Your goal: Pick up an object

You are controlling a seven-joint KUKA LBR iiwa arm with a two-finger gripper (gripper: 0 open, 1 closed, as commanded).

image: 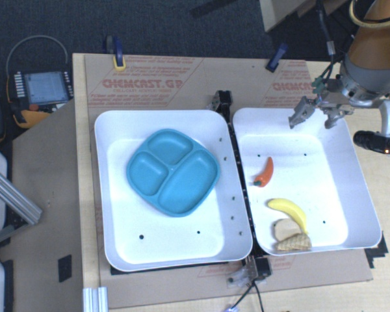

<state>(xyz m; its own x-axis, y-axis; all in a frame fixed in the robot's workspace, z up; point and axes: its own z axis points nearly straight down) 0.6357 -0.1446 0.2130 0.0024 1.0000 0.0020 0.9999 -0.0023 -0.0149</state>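
Chili pepper [265, 173] lies well below your claw [316, 115], which hangs spread and holding nothing at the right bin's [351, 174] far rim; banana [288, 211] beyond. Descending there risks striking the wall.

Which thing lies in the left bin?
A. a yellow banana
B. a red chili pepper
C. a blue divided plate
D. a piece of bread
C: the blue divided plate lies alone in the left bin, while the banana, the chili pepper and the bread lie in the right bin.
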